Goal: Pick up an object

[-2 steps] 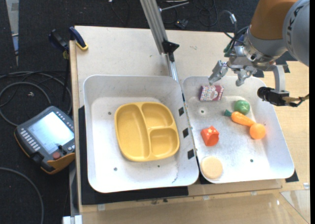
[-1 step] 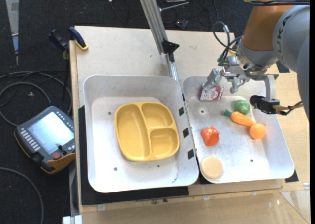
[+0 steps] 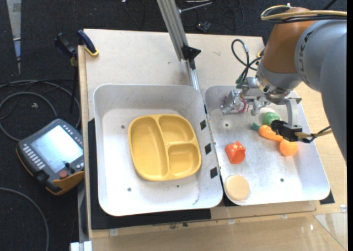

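Orange plastic carrot is lying at the right bin's far right, near the gripper, whose grip I cannot tell, so it is needing a centred, straight descent.

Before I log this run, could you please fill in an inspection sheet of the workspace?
Surface: two white bins side by side on a bench.
Job's things: red block, orange carrot, green piece, orange piece, beige disc, all in right bin.
Clutter: yellow divided tray in left bin.
Grippers: gripper over right bin's far end.
Cables: black cable at wrist.
Surroundings: pendant on floor.
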`<state>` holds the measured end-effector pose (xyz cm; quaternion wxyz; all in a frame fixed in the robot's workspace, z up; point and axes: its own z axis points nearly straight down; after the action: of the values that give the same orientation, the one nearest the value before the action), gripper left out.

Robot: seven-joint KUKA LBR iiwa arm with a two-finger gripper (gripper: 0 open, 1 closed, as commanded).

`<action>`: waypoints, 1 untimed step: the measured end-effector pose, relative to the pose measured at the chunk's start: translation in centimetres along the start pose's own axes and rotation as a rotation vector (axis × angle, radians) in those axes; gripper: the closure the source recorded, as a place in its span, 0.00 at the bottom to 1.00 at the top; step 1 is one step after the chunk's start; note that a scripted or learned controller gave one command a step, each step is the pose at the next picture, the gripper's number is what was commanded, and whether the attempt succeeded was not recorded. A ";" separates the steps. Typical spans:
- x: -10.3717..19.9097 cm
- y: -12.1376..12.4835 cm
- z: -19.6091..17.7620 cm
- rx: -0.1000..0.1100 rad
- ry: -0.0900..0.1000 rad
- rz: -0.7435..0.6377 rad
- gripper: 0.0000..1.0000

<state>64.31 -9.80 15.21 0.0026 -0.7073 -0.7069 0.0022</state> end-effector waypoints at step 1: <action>0.0 0.2 -1.4 -0.009 -0.001 -0.001 1.00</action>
<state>64.53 -9.82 16.58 -0.0009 -0.7071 -0.7071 -0.0004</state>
